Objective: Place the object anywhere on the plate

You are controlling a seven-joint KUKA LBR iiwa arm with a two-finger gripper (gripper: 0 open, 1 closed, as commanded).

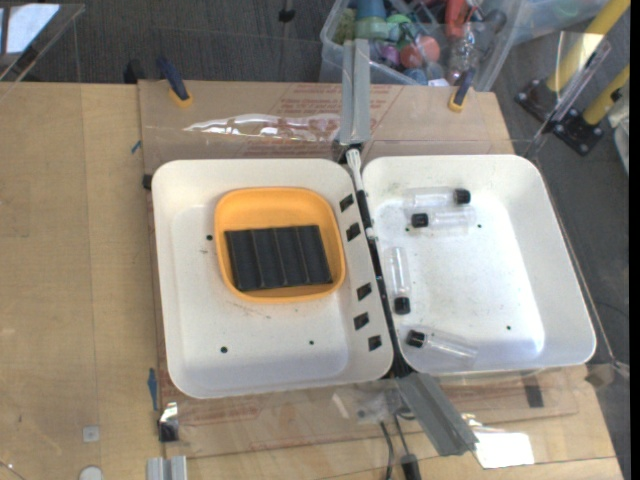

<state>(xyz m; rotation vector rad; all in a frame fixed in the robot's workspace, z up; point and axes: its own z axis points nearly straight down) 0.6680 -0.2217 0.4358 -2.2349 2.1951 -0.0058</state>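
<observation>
Whether the pincer is open, closed or gripping anything cannot be told.

The wooden worktop [70, 268] carries two shallow white bins side by side. The left bin [190, 348] holds an orange plate [278, 206] with rounded corners, set a little toward the bin's far side. A black ribbed block [278, 256] lies flat on the plate, inside its rim and nearer its front edge, with its grooves running front to back. A few small dark specks dot the bin floor around the plate.

The right bin [520, 268] holds several small clear tubes with black caps. Two tubes [440, 208] lie close together near the far side, one tube [398, 273] lies along the left wall, and one tube [440, 345] lies near the front left corner. All are well apart from the plate.

A row of black clips [360, 258] runs along the seam where the bins meet, and a grey bar [353, 93] stands at the seam's far end. Behind the bins lies a sheet of brown board [260, 108], held by two clamps with orange handles [176, 86]. Beyond it, on the dark carpet [180, 18], stands a clear box of coloured toys [430, 18].
</observation>
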